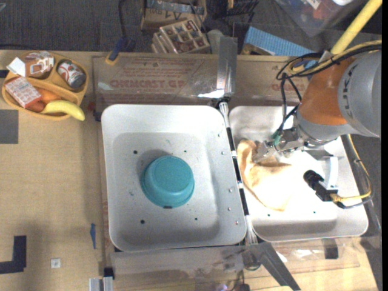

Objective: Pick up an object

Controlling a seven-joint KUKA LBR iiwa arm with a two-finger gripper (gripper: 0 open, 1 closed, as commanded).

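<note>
Where the gripper [265, 151] meets the tan cloth's [267, 183] upper edge, I cannot tell its state.

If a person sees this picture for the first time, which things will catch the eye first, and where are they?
First comes the round teal plastic bowl, lying upside down in the middle of the left white bin. Next is the grey arm with its orange band, reaching from the right with its gripper down on a crumpled tan cloth in the right white bin.
</note>
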